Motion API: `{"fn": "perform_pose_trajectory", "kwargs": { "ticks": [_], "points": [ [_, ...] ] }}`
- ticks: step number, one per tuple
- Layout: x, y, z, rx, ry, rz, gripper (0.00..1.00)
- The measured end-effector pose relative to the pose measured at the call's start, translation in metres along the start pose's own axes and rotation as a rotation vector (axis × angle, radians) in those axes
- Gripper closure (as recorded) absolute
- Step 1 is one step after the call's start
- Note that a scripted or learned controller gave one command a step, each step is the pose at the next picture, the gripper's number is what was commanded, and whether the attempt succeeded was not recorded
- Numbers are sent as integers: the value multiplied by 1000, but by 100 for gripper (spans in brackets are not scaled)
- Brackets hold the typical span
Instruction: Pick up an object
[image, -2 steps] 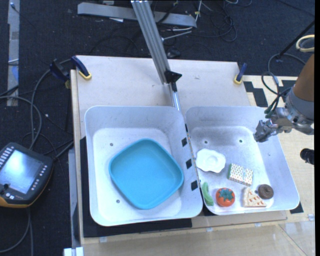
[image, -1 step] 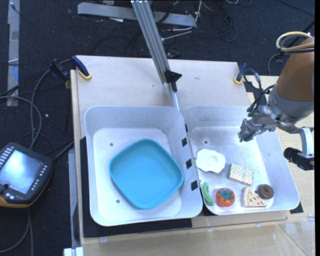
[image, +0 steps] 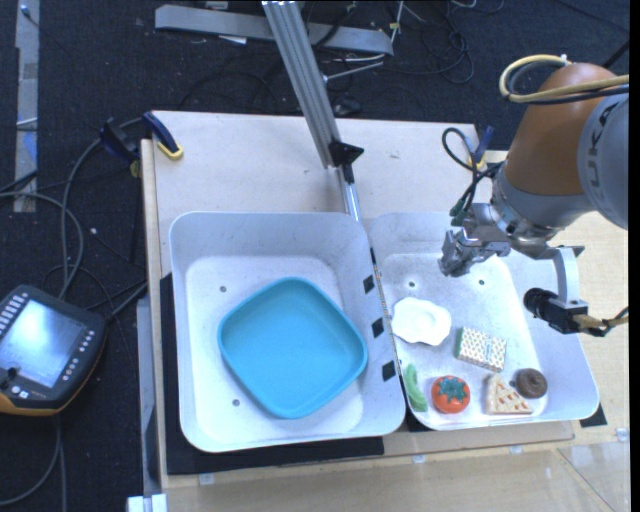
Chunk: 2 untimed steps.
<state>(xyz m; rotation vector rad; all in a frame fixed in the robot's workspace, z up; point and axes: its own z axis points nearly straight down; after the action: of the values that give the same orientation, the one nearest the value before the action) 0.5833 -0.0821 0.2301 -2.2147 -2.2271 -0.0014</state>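
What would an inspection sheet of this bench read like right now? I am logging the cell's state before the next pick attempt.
Surface: wooden bench bearing the left bin and right bin, side by side.
Job's things: in the right bin, a white piece, checkered block, tomato, pizza slice, chocolate donut, green piece.
Clutter: blue tray in the left bin.
Grippers: gripper low over the right bin's far end, nothing seen between its fingers.
Cables: black cables on the floor; yellow hose on the arm.
Surroundings: teach pendant on dark carpet; metal strut.
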Motion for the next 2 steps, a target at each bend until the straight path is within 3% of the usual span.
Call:
{"fn": "perform_pose_trajectory", "kwargs": {
  "ticks": [2],
  "points": [
    [104,5,-1,1,0,1,100]
  ]
}}
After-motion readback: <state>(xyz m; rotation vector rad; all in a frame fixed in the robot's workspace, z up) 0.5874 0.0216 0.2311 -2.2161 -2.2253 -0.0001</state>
